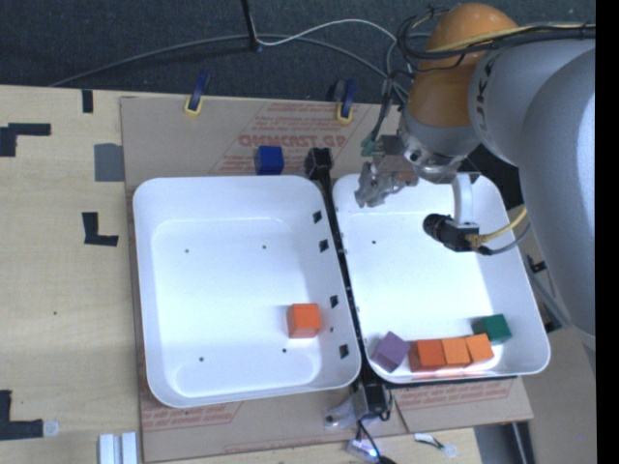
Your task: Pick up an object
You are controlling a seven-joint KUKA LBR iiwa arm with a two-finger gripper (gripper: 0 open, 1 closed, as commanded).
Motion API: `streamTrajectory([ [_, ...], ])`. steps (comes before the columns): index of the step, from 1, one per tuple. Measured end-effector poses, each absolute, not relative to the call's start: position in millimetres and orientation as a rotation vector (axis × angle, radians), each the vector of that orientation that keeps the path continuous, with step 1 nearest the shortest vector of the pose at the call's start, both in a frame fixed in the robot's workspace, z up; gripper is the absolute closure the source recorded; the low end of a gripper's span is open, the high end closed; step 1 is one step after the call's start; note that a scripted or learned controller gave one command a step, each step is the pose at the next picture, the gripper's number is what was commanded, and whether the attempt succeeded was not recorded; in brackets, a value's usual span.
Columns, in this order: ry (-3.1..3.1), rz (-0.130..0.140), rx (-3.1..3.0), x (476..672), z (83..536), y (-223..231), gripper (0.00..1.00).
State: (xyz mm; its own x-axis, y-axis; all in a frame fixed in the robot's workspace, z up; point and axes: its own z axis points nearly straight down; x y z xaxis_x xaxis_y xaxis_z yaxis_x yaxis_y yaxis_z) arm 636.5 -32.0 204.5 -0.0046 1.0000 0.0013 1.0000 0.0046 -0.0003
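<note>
— Where the grey arm bends down under its orange band, what is the hand (375, 189) doing?

— It hangs over the far left corner of the right bin (426, 278), close to the divide between the two bins. Nothing shows between its fingers, and whether they are spread or closed I cannot tell from this slant.

— And the things it could pick up?

— Most sit along the near wall of that same right bin, well apart from the hand. A purple block (390, 351) lies at the left, then a row of orange blocks (451, 353) touching side by side, with a green block (495, 329) just behind the row's right end.

— Anything in the left bin (193, 298)?

— One orange cube (304, 320), alone, toward its near right part.

— Outside the bins?

— A blue cube (270, 159) rests on the cardboard sheet (280, 133) beyond the left bin's far rim. Two clamps with blue handles, a left clamp (197, 95) and a right clamp (344, 101), grip that sheet's far edge. The sheet lies on the pale wooden desk (58, 288), which bears black tape marks (95, 232).
</note>
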Motion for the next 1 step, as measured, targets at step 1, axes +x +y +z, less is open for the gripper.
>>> streamTrajectory([
  [1,-2.226,-0.002,-2.215,629.7,221.9,24.2,1.00],
])
